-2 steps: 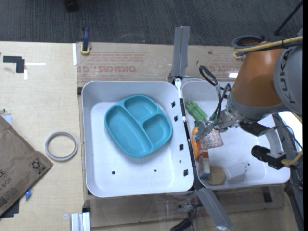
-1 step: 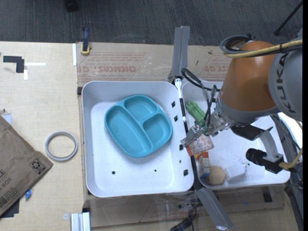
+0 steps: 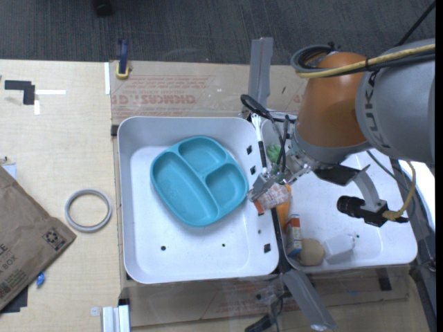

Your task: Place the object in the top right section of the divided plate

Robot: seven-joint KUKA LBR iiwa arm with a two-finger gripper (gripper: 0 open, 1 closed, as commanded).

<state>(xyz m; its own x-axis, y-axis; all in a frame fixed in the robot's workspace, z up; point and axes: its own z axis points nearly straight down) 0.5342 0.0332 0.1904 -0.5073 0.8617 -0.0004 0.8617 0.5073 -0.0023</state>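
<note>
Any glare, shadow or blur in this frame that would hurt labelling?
Camera view: lighting is even and the blue divided plate is sharp; the left bin floor shows mild glare; the arm throws shadow over the right bin; the gripper area is cluttered and slightly soft.

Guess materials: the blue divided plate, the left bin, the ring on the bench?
Divided plate: likely moulded plastic; uniform turquoise, rounded section walls, soft sheen.
Left bin: probably thin formed plastic, possibly painted metal; smooth white, rounded corners, rolled rim.
Ring: looks like a tape roll, pale grey band around an open centre; too small to be sure.
</note>
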